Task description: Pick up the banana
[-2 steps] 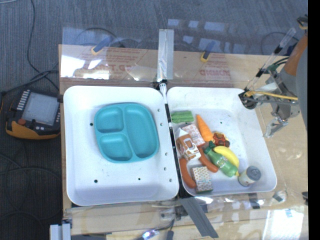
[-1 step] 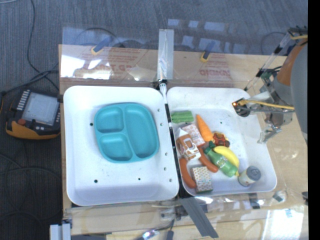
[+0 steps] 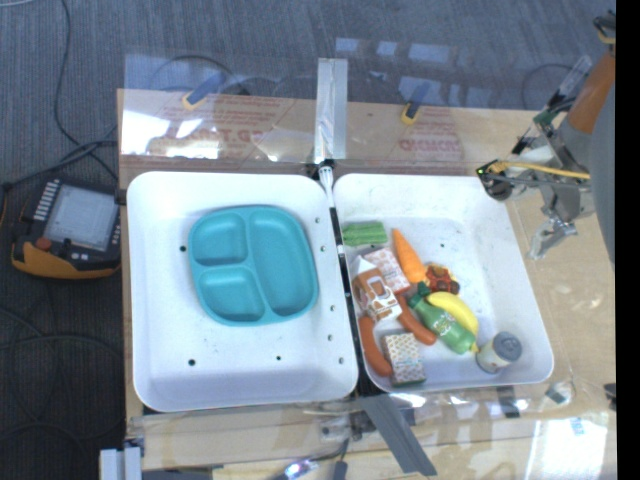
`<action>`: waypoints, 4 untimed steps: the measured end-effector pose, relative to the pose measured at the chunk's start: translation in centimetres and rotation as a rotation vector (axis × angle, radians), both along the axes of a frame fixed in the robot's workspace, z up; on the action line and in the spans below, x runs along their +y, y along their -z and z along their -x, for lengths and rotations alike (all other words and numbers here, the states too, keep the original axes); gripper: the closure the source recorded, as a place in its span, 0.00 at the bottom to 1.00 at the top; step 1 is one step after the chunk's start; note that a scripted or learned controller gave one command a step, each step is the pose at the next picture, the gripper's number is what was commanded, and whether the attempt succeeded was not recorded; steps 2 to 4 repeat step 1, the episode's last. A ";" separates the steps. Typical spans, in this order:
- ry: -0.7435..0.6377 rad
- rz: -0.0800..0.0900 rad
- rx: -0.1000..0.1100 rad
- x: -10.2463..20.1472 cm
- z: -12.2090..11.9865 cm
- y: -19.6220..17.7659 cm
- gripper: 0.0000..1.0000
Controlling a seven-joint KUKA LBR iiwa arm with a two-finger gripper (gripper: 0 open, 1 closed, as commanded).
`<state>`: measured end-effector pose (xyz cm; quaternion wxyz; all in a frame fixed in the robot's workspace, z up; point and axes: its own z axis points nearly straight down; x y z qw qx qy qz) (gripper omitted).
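Glossy yellow plastic banana (image 3: pixel 452 309), smooth teal plastic tray (image 3: pixel 252 264), shiny white bins (image 3: pixel 160 368), pale wooden desk (image 3: pixel 575 308).

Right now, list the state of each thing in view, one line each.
banana: lying in the right bin, resting on other toys, not held.
carrot: lying flat beside the pile.
blue tray: flat in the left bin, compartments bare.
pincer: outside the right bin's right edge, holding nothing.
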<state>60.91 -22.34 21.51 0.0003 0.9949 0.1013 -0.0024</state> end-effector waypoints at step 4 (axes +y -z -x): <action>-0.202 -0.001 0.001 0.0 1.3 0.8 0.00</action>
